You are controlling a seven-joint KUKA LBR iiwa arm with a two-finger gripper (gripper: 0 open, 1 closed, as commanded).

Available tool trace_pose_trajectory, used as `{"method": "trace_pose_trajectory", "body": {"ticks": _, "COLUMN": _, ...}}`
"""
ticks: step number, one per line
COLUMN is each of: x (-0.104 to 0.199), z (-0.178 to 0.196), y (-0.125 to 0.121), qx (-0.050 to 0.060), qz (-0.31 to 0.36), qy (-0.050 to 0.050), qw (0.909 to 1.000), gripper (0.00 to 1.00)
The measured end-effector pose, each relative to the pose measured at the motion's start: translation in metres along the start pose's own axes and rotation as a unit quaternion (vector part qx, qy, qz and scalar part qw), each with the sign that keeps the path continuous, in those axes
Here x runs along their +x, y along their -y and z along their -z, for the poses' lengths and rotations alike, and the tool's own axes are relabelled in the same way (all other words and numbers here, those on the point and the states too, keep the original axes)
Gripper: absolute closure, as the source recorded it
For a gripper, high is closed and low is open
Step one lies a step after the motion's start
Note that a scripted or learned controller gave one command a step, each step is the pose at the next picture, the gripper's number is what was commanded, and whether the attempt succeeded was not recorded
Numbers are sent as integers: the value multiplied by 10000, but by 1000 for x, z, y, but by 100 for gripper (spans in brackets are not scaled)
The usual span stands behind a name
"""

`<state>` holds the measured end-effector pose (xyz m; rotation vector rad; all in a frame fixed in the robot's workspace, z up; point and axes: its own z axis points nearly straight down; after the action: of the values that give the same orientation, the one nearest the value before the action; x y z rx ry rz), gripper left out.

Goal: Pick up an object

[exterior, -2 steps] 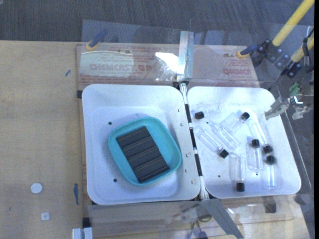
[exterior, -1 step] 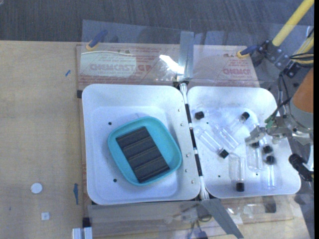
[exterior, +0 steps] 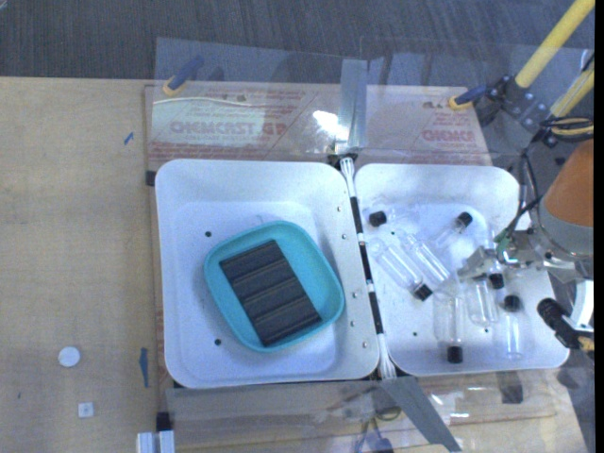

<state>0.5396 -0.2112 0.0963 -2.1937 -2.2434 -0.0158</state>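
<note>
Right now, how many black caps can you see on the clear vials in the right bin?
5 black caps: one upper left, one upper middle, one centre, one at the bottom, one at the right. The gripper may hide more.

A pale wooden counter (exterior: 66,253) is lying below grey carpeted floor (exterior: 283,8); light is glaring off clear sheeting (exterior: 326,121) above the counter.

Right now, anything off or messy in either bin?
Right bin: the clear vials with black caps lie toppled at mixed angles, some overlapping, beside the tool. Left bin: the teal tray sits rotated against the bin's edges. No spill or damage visible.
</note>
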Motion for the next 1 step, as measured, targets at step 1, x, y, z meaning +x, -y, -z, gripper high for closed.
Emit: {"method": "trace_pose_trajectory", "body": {"ticks": 1, "x": -5, "z": 9, "y": 2, "qx": 3, "qz": -30, "qy": 36, "qw": 10000, "gripper": 100}}
